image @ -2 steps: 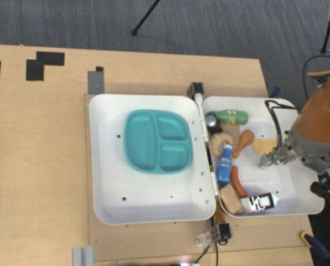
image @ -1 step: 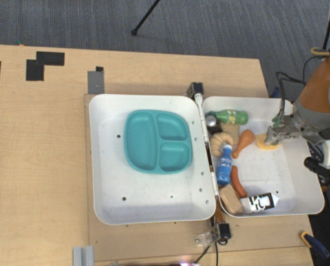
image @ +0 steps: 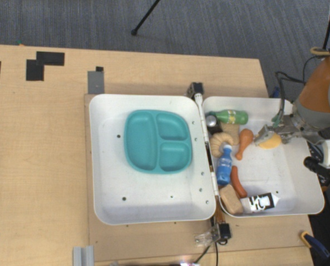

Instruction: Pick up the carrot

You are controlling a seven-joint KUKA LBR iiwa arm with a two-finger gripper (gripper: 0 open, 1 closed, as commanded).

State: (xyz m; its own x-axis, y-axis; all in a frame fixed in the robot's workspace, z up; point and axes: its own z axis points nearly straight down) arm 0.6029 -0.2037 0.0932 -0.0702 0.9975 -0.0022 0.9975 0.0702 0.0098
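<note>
1. We saw the carrot (image: 245, 142) lying in the right bin (image: 298, 206), near its left-centre, thick end up and thin end pointing down and to the left.
2. The carrot rested on the bin floor. Nothing was lifting it, so we judged the pick as not yet done.
3. The gripper (image: 269, 133) sat just to the right of the carrot, reaching in from the right side.
4. A yellow item (image: 270, 142) lay right at the gripper's tip. We thought it might have been between the fingers, but the view was too coarse there to be sure.
5. We could not tell whether the gripper was wide or narrow, nor whether it held anything.
6. Other things crowded the carrot: a green bottle (image: 230, 116) above it, a beige toy (image: 221, 142) and a blue bottle (image: 225, 164) to its left, and a red sausage (image: 238, 182) below.
7. The left bin (image: 107, 206) held a teal plate (image: 156, 141), well apart from the work.
8. What was left, in our judgement: shift the gripper left over the carrot, align with its slanted body, descend, close and lift.
9. The risk we saw was the yellow item being taken instead of the carrot.
</note>
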